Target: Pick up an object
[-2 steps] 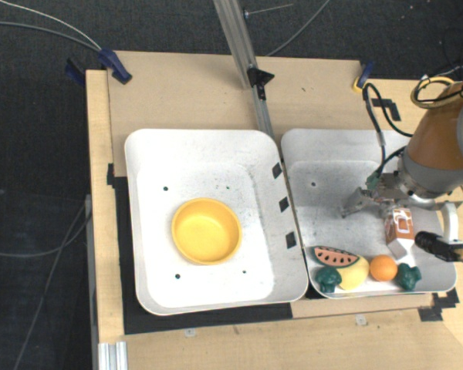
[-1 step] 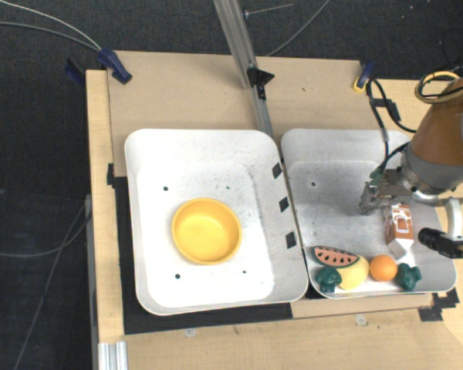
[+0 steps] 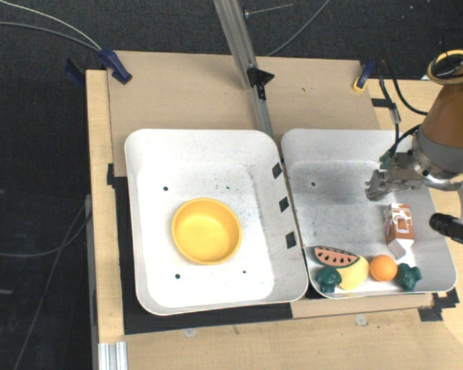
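A yellow bowl (image 3: 207, 230) sits in the left bin (image 3: 154, 160). Along the front edge of the right bin (image 3: 332, 160) lie a watermelon slice (image 3: 336, 256), a green broccoli piece (image 3: 328, 278), a yellow lemon-like piece (image 3: 355, 273), an orange (image 3: 383, 268) and a dark green piece (image 3: 408, 277). A small orange-and-white carton (image 3: 399, 224) stands just behind them at the right. My gripper (image 3: 380, 187) hangs over the right bin's right half, a little behind and left of the carton, with nothing seen between its fingers.
A metal pole (image 3: 239, 45) slants from the top down to the gap between the bins. Blue and yellow clamps (image 3: 116, 66) hold the board's rear corners. Black clips (image 3: 284, 204) sit along the divide. Cables run near the arm at the right.
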Tool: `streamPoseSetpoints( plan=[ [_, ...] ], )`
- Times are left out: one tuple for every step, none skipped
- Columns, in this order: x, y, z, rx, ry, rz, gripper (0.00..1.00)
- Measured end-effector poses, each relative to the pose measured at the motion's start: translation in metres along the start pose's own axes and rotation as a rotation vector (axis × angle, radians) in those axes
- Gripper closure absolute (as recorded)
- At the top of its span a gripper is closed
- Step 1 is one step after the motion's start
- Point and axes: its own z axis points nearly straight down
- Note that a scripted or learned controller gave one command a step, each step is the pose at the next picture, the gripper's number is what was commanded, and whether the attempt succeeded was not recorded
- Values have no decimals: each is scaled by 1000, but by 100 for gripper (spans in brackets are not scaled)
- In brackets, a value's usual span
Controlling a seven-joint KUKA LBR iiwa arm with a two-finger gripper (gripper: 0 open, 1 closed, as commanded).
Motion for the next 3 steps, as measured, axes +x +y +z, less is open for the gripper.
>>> streamPoseSetpoints(
  plan=[
    [0,3,-57,-3,0,-1,100],
    [62,3,-54,14,10,-6,100],
    [118,3,-71,8,6,-5,100]
  ],
)
